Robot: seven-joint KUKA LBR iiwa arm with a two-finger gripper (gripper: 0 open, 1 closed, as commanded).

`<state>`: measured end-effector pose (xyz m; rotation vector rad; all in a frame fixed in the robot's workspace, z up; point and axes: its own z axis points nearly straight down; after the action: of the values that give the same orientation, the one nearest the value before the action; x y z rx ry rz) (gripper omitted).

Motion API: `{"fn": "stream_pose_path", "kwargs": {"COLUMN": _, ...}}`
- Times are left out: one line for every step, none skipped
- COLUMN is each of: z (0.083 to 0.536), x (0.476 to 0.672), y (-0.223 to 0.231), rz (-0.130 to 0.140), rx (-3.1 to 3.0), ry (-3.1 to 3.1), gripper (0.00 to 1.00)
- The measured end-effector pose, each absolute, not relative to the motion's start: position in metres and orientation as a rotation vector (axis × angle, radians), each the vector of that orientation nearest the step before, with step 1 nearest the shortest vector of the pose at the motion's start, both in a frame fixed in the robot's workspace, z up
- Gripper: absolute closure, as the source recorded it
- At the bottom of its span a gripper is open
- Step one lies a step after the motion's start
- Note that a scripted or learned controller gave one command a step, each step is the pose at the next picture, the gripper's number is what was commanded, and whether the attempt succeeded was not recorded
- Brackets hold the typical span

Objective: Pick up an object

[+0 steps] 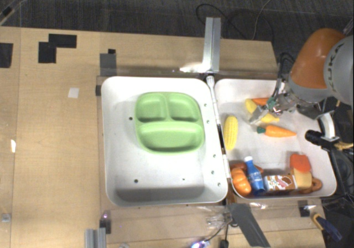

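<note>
- From my remote seat, the end effector (275,104) is small and partly masked by the grey-and-orange arm (321,70); I cannot tell how it is set or whether it grips anything.
- It sits low in the right bin (326,147), right at a huddle of small toys I cannot separate cleanly: a yellow piece (251,106) and an orange-tipped piece (260,101) at its near side.
- One carrot (276,130) lies just below the end effector; whether they touch, I cannot tell.
- One corn cob (230,133) stands lengthwise left of the carrot, near the divider between the bins.
- Along the right bin's front wall, below the carrot, things are packed and overlapping: one orange fruit (239,181), one blue bottle (254,175), one brown carton (279,181), one orange-and-yellow block (301,166).
- Left of the corn, the left bin (119,147) holds one green divided tray (168,121) with three compartments.
- Both bins rest on the tan surface (50,130).
</note>
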<state>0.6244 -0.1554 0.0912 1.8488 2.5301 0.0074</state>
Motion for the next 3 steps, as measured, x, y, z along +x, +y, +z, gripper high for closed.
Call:
{"fn": "stream_pose_path", "kwargs": {"z": 0.104, "x": 0.627, "y": -0.155, "rz": 0.014, "rx": 1.844, "ry": 2.525, "gripper": 1.00}}
{"fn": "stream_pose_path", "kwargs": {"z": 0.248, "x": 0.637, "y": -0.162, "rz": 0.006, "rx": 1.753, "ry": 2.595, "gripper": 1.00}}
{"fn": "stream_pose_path", "kwargs": {"z": 0.201, "x": 0.605, "y": -0.103, "rz": 0.005, "rx": 1.885, "ry": 2.508, "gripper": 1.00}}
